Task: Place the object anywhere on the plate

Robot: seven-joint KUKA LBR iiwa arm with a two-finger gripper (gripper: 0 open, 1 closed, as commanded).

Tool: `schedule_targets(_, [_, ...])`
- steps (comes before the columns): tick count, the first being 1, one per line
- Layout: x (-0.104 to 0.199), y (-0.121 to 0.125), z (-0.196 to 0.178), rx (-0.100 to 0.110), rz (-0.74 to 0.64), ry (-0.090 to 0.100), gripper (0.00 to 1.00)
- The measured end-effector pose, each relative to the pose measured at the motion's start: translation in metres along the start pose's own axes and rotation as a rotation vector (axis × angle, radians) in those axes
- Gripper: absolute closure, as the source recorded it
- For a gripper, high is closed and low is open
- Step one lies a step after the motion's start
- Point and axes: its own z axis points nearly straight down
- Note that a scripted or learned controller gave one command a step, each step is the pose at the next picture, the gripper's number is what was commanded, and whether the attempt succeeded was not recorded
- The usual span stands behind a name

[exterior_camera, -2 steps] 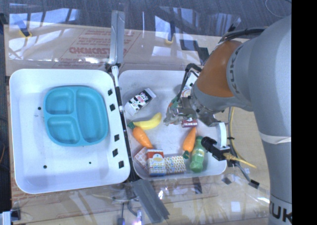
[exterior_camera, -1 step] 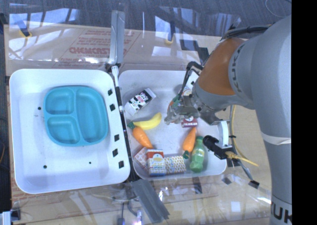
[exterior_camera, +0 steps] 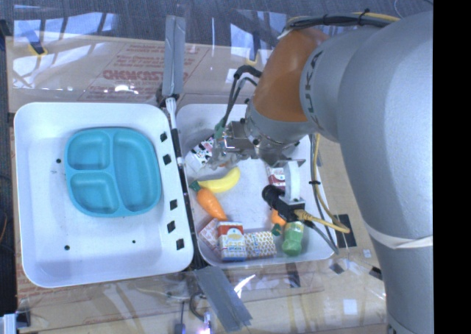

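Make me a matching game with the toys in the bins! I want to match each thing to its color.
Things:
1. plate
2. banana
3. carrot
4. bottle

Colors:
A. orange
B. green
C. blue
D. yellow

Pairs: 1-C, 2-D, 3-A, 4-B

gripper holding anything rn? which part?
Cannot tell. The gripper sits low in the right bin above the banana, and its tip is too obscured.
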Motion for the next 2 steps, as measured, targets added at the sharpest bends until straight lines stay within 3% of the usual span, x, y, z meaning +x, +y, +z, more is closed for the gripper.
schedule_targets(1, [0.025,-0.015,0.001,0.005,0.326,0.000,1.00])
schedule_targets(2, [0.092,-0.009,0.002,0.005,-0.072,-0.001,1.00])
